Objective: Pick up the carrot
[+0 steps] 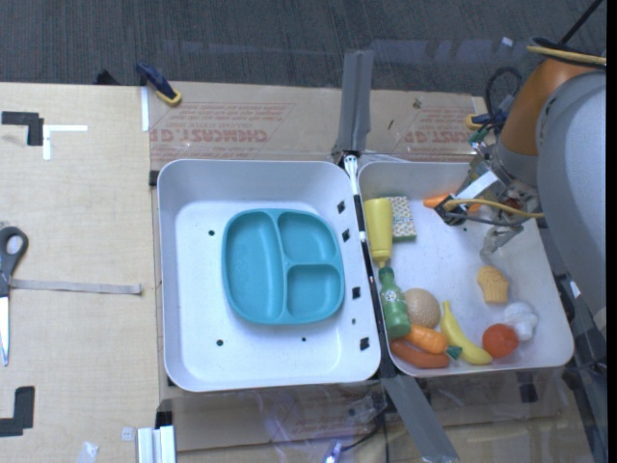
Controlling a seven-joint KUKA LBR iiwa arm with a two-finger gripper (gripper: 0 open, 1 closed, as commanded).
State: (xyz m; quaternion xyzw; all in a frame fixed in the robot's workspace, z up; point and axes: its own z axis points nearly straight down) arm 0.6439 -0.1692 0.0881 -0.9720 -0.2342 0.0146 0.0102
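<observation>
Gripper (482,222) poised at the right bin's (540,355) far end, finger state impossible to tell. Carrot (427,337) well below and left of it, by the near wall, long axis roughly left-right, beside the banana (463,339).

1 camera looks down from above the surface (77,258) at a slant, set far enough back to take in both white bins whole. The left bin (174,287) sits mid-frame, well left of the hand (461,210); the right bin (535,350) lies under the hand, by the right edge.
</observation>
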